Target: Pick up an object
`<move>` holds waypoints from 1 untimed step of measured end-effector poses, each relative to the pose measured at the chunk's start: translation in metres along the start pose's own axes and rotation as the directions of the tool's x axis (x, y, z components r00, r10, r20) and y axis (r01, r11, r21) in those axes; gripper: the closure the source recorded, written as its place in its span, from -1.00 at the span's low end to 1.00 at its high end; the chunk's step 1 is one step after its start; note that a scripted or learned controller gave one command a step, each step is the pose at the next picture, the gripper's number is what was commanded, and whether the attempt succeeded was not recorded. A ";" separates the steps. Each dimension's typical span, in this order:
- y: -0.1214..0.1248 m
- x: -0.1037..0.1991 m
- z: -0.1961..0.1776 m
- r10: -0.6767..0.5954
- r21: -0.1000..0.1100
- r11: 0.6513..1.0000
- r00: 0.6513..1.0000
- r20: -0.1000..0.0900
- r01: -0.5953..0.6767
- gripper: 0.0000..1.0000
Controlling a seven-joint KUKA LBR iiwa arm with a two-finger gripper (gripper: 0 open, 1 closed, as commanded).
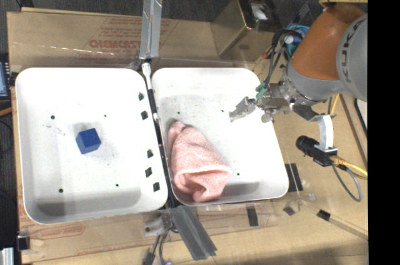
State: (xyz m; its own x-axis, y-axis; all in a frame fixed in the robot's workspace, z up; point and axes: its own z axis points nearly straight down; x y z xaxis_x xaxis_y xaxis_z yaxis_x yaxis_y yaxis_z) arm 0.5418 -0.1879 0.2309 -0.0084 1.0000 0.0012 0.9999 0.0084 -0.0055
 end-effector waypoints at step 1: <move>-0.058 0.018 -0.065 0.103 -0.005 0.995 0.995 0.001 -0.103 -1.00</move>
State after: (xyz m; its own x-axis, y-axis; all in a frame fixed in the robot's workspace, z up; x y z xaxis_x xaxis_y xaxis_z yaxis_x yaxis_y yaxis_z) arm 0.4840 -0.1709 0.2968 0.0941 0.9956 -0.0002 0.9956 -0.0941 -0.0004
